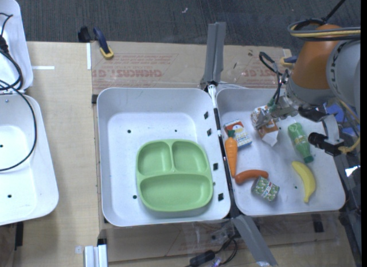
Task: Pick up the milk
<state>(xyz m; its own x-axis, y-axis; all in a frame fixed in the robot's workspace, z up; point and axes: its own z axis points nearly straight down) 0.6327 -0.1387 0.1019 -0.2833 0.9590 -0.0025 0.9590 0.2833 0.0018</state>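
Under my reach stands a light wooden bench (57,65), a brown cardboard sheet (155,68) lies on it, and behind is dark grey carpet floor (172,2).

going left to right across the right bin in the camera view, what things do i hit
carrot → milk carton → sausage → small can → green bottle → banana

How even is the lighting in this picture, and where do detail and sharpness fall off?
Camera view: soft, even light, faint shadows under the green plate; white bins nearly wash out; the gripper over the right bin is cluttered and slightly soft, so its small parts blur together; the milk carton print is unreadable.
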